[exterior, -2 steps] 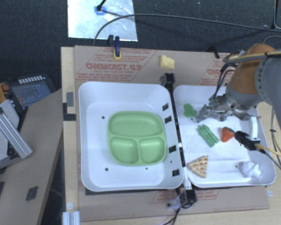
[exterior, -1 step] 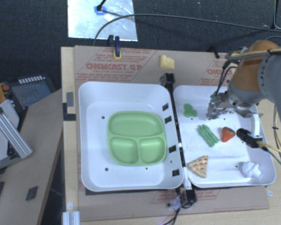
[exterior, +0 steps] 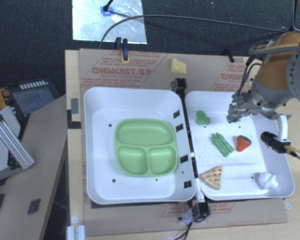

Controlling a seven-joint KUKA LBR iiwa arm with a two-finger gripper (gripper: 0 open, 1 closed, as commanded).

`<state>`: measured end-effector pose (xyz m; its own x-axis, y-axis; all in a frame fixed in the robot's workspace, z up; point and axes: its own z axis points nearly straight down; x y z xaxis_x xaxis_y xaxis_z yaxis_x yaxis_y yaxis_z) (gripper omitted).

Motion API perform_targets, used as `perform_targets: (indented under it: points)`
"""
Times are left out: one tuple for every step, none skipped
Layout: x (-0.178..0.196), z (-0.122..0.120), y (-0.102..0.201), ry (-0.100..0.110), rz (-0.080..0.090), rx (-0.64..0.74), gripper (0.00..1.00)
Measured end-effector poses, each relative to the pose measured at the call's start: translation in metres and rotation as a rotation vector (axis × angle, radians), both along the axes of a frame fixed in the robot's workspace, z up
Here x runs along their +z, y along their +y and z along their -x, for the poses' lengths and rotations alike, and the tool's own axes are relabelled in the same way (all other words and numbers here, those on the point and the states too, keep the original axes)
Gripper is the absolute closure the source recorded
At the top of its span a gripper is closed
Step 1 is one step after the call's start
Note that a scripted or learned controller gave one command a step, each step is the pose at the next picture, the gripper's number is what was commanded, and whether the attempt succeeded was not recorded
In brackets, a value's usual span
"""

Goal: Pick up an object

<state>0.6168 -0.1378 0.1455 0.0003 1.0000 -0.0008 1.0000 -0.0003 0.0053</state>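
Strawberry (exterior: 243, 143) seemingly just below gripper (exterior: 233, 117)

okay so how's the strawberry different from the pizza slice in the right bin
The strawberry is red with a green top; the pizza slice is tan and orange. The strawberry is rounded, the pizza slice a flat wedge. The strawberry lies mid-bin, the pizza slice at the near left corner. Both lie loose in the right bin.

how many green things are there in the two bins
3: a tray in the left bin; in the right bin a small blob near the top, and a ridged stick mid-bin.
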Motion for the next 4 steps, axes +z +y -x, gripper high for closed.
perform_targets:
  points:
    - [0.044,-0.001,-0.001,-0.001,0.001,0.004,1.00]
    - [0.069,-0.003,-0.002,0.001,0.000,0.005,1.00]
    - [0.061,0.005,0.052,0.005,-0.003,0.009,1.00]
    - [0.076,0.007,0.106,0.003,-0.003,0.010,1.00]
